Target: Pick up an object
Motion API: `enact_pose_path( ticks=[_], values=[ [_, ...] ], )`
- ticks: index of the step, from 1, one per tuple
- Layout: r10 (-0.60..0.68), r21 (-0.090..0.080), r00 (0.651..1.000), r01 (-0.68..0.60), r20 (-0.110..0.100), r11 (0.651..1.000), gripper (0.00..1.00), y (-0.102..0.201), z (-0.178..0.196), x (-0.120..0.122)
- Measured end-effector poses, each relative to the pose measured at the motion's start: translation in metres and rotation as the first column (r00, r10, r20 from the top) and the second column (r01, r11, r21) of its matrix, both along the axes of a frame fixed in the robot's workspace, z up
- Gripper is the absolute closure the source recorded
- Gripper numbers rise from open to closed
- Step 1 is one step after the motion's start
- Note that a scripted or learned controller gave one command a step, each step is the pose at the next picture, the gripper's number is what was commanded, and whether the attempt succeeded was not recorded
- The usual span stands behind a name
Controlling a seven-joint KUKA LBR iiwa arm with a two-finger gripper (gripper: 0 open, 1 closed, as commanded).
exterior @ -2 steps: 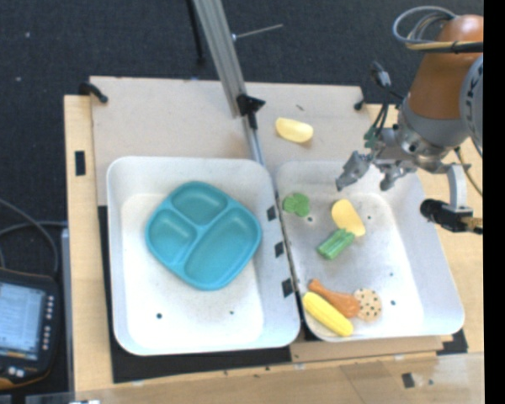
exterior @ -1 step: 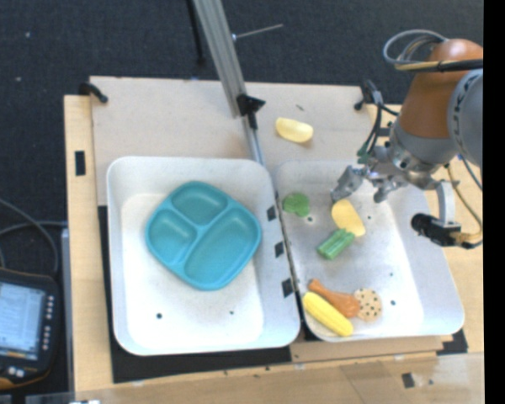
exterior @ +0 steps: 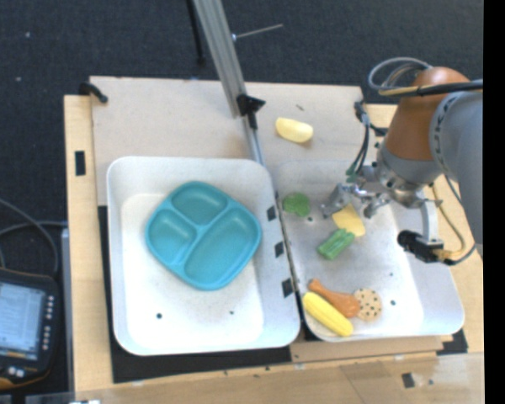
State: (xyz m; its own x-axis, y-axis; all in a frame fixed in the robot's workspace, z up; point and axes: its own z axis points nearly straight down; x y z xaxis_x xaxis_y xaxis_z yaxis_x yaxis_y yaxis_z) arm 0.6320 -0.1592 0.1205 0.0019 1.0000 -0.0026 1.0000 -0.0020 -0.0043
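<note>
The claw (exterior: 351, 202) hangs low in the right bin (exterior: 429, 297), just over a yellow wedge (exterior: 350, 220) (probably the chosen object), beside a green block (exterior: 336, 243); whether it is released or clenched I cannot tell; nothing visibly gripped

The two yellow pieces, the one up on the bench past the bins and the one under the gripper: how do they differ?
The bench piece is a rounded oval lying on the bare board outside both bins, well away from the arm. The bin piece looks more angular, like a wedge, lies inside the right bin beside a green block, and sits directly at the gripper. Both are pale yellow and similar in size.
</note>
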Motion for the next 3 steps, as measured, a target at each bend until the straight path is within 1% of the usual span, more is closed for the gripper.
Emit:
enact_pose_path(
  ticks=[1, 2, 3],
  values=[
    [-0.002, 0.001, 1.000, 0.002, 0.009, 1.000, 1.00, 0.000, 0.015, 0.002],
    [0.004, 0.002, 1.000, -0.004, 0.010, 1.000, 1.00, 0.002, 0.060, 0.004],
    [0.004, 0.002, 1.000, -0.004, 0.011, 1.000, 1.00, 0.004, 0.113, -0.005]
  ],
)
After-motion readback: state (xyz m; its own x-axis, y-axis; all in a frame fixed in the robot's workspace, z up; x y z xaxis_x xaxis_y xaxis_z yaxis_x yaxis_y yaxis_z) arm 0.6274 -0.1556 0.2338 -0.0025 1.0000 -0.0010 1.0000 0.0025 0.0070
